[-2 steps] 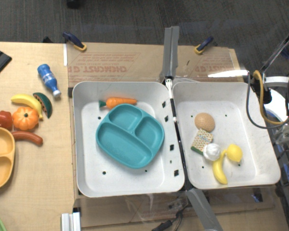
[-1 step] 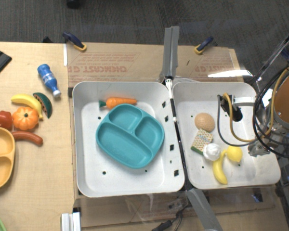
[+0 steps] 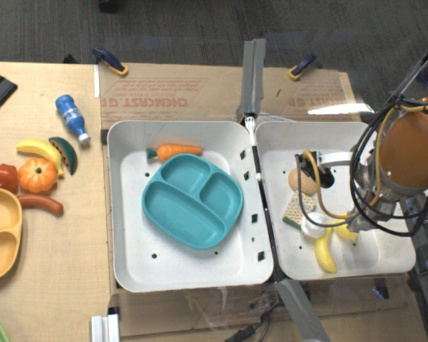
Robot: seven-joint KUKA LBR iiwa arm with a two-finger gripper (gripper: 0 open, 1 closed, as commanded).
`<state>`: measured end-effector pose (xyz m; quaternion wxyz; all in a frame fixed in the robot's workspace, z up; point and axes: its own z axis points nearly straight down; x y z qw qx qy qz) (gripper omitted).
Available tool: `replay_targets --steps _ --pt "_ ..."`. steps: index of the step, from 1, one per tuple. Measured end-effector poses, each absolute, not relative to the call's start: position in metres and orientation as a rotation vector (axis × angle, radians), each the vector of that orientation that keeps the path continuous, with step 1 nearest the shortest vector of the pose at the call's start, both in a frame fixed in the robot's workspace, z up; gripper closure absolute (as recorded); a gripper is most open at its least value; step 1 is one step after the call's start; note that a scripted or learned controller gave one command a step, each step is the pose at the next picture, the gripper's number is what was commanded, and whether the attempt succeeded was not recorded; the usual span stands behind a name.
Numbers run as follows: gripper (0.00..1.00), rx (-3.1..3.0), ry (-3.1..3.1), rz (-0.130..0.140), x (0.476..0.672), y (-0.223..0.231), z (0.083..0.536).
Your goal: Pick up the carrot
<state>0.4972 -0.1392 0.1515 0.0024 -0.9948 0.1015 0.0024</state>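
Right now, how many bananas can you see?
2. One banana lies on the bench left of the bins, above the small pumpkin. The other banana lies in the right bin, beside the arm; more could be hidden under it.

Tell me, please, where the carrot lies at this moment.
The carrot lies in the left bin, near its far wall, beside the upper edge of the teal divided plate.

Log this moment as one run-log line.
target: carrot, left bin, beside teal plate | arm: over right bin near banana | grasp: not seen | status: carrot not picked
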Motion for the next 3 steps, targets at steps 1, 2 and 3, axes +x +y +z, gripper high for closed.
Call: replay_targets --steps 1,2,3 --pt "1.0 -3.095 0.497 -0.002 0.502 -0.221 0.26" --pt "1.0 -3.102 0.458 0.008 0.5 -0.187 0.157" --pt "1.0 -3.097 0.498 0.01 0.498 -0.139 0.153"
